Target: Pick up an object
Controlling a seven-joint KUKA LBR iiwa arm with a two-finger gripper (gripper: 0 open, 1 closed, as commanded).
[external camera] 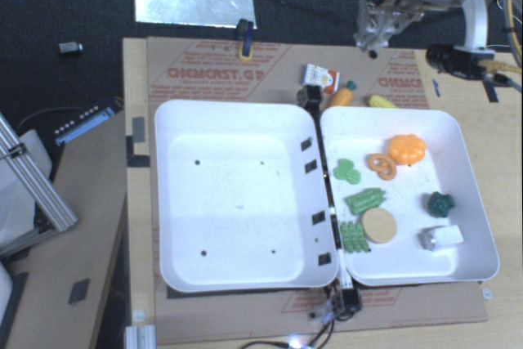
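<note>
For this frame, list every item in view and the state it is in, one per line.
gripper: raised beyond the bins' far edge
orange pumpkin: resting in right bin
pretzel: lying flat beside pumpkin
round tan disc: lying flat
white block: resting near front corner
left bin: flat on bench

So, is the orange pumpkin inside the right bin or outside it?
Inside. The orange pumpkin lies on the floor of the right bin, near its far wall, beside the pretzel.

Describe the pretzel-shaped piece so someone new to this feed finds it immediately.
Look in the right-hand white bin, toward its upper middle. The pretzel lies flat there, touching the lower left of the orange pumpkin. It is the only brown, looped piece with holes; its other neighbours are solid green.
</note>
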